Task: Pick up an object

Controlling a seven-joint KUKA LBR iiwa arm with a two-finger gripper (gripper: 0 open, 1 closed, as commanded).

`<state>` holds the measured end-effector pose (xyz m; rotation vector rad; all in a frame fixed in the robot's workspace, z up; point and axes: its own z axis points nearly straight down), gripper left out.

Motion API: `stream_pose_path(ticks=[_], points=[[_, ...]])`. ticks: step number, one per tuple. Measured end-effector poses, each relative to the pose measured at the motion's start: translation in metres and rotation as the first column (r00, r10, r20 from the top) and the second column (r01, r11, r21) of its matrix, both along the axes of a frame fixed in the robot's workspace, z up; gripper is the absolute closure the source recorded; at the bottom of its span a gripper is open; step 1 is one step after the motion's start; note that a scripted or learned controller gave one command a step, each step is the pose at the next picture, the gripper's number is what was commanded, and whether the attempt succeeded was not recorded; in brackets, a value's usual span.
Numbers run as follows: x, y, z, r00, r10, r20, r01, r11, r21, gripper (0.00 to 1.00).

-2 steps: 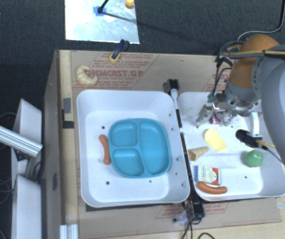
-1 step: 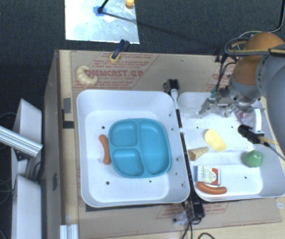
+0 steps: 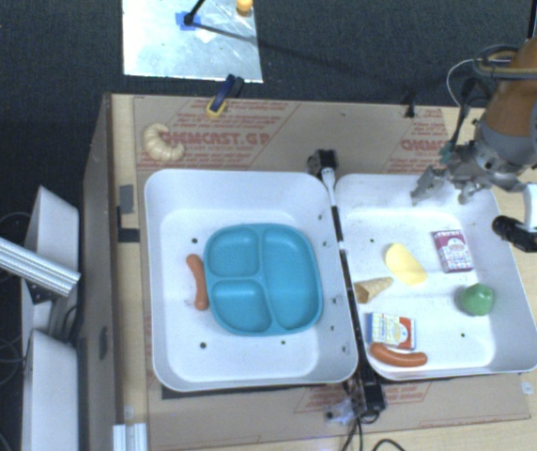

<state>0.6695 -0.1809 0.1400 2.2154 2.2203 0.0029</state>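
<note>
**Stock check: right bin, gripper above the far edge, no item taken**

Status. Your gripper (image 3: 445, 184) hangs over the far rim of the right bin (image 3: 522, 346), clear of every item. At this slant the tips are small and grey against the white, so you cannot tell whether they are spread or closed; nothing appears between them. By my judgement the pick has not begun: choosing, descending, closing and lifting all remain.

Items in the right bin, placed from the gripper:
- Small purple carton (image 3: 452, 250): nearest, just toward the front, lying flat, long axis running far to near.
- Yellow lemon-like piece (image 3: 405, 263): toward the front and slightly left, long axis slanting from far-left to near-right.
- Tan wedge (image 3: 373, 289): farther left and forward, its narrow end pointing left toward the divider.
- Green round fruit (image 3: 477, 299): forward and a little right; no clear axis.
- Red-and-white packet (image 3: 390, 329): well forward, long axis left to right.
- Red sausage (image 3: 399, 355): farthest forward, at the near wall, long axis left to right.

Left bin (image 3: 170, 365), well apart to the gripper's left:
- Blue divided plate (image 3: 262, 277).
- Orange sausage (image 3: 197, 282) beside the plate, long axis far to near.
</note>
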Motion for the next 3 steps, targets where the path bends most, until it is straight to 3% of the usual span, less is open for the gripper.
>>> stream_pose_path(ticks=[1, 2, 3], points=[[-0.037, -0.011, -0.051, 1.000, 0.002, 0.007, -0.002, 1.000, -0.001, 0.00], [-0.035, -0.016, -0.044, 1.000, 0.001, -0.001, -0.001, 1.000, 0.001, 0.00], [-0.047, -0.026, -0.002, 1.000, -0.001, -0.001, 0.001, 1.000, 0.001, 0.00]])
